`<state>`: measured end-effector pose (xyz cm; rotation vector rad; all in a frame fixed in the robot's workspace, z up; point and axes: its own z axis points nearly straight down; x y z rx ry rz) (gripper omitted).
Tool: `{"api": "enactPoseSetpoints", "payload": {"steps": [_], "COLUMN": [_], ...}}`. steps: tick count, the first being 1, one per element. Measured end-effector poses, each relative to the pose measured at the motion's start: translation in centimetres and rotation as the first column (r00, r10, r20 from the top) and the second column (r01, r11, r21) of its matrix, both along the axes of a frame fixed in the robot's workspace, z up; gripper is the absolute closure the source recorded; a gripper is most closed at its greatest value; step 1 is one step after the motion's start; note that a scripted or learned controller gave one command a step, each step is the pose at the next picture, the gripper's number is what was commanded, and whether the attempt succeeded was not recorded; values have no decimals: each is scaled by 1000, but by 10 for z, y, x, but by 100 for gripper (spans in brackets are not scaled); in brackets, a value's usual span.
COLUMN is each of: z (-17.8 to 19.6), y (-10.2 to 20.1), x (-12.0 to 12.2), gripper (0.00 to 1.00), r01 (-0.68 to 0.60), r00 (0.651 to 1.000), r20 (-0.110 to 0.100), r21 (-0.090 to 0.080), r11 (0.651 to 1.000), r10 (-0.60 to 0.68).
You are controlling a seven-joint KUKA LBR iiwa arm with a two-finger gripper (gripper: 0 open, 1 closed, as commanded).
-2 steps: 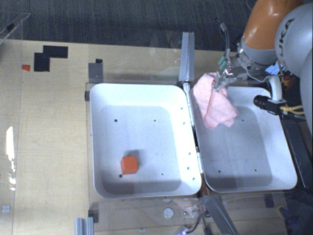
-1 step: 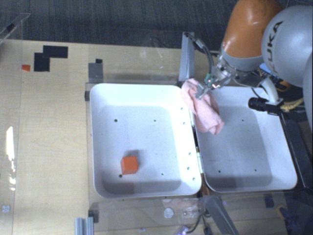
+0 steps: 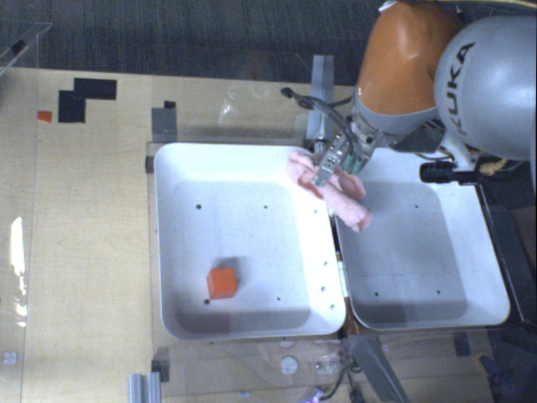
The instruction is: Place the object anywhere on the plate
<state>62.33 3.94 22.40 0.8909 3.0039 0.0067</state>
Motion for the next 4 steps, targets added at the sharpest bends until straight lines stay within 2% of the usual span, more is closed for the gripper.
{"api": "enactPoseSetpoints", "payload": {"steps": [1, 2, 3, 4], "z": [-3, -3, 0, 0], "y": [54, 106, 155, 155], "x": [-7, -34, -52, -52], "gripper": [100, 100, 100, 0], "r01": [-391, -546, -550, -550], "r00": [920, 838, 835, 835], "r20": [3, 1, 1, 1], "r21": [-3, -3, -2, -2], "r11": [920, 838, 835, 835], "r10": [391, 546, 550, 550]}}
